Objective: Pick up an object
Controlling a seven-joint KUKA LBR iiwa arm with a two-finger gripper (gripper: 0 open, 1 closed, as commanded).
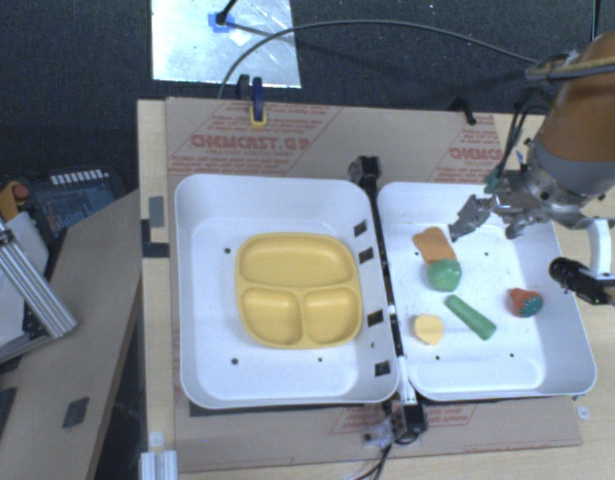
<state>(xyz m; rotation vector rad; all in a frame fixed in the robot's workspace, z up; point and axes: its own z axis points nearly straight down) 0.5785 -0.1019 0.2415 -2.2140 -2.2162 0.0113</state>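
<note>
Hovered above the upper part of the right bin [562,368]: gripper [492,218], fingers spread wide, nothing between them. Lay just at 7 o'clock of the gripper: orange block [432,243], touching the green ball [444,274] at its 6 o'clock. Rested farther toward 6 o'clock: green cylinder [471,317], tilted, and pale yellow piece [428,328] beside it at 9 o'clock. Sat at 3 o'clock of the bin floor: small orange-and-teal object [525,302]. Occupied the left bin [202,268]: yellow divided tray [297,288], three compartments, well apart from the gripper.
</note>
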